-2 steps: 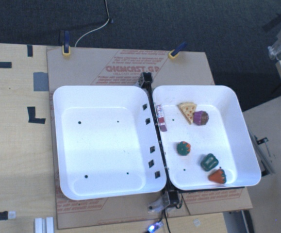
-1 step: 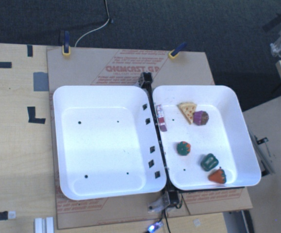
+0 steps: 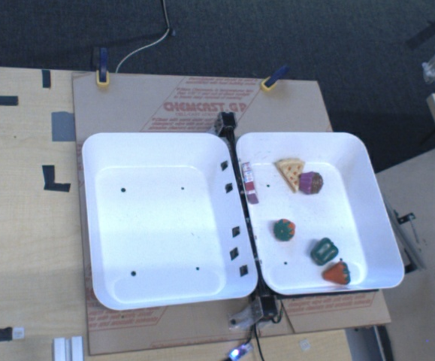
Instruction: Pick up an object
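Left bin (image 3: 157, 224): a shallow white tray on the brown board, its floor marked by four small dark dots.
Right bin (image 3: 371, 201): the twin tray, touching the left one along a seam with black clips; all the loose objects lie in it.
Yellow wedge (image 3: 290, 173): a tan, waffle-patterned triangle near 12 o'clock of the right bin's floor.
Purple piece (image 3: 310, 183): a rounded dark-purple lump touching the wedge at its 4 o'clock side.
Pink tube (image 3: 249, 183): a slim pink and white stick lying along the seam wall, at about 10 o'clock in the right bin.
Green ball (image 3: 283, 230): a small round green object with a red spot on top, near the middle of the floor (apart from the others).
Teal block (image 3: 323, 251): a dark green chunky piece at about 5 o'clock.
Orange-red piece (image 3: 336, 274): just beside the teal block, at its 5 o'clock, close to the near rim.
Board (image 3: 202, 104): brown, printed in red, held by two clamps at its far edge.
Tool: cannot tell its state from this view.
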Robot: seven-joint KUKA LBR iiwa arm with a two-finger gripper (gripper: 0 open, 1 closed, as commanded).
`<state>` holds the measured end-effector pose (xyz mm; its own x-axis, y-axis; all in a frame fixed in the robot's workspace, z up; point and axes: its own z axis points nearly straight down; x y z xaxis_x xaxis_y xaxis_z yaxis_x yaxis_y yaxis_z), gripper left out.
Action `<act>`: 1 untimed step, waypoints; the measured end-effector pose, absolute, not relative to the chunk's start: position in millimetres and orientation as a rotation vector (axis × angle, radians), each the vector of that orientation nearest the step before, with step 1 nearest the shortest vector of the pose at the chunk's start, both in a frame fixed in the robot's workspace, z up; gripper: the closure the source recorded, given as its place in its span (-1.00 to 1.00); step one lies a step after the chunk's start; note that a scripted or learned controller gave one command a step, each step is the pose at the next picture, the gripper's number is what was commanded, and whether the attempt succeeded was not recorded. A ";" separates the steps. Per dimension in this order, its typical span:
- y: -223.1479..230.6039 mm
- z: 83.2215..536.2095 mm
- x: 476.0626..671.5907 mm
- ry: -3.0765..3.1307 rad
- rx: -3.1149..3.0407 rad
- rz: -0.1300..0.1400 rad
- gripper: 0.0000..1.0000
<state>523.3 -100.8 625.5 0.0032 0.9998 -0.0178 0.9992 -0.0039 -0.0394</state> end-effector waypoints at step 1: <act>-101.0 634.0 525.1 -2.205 -2.214 0.068 1.00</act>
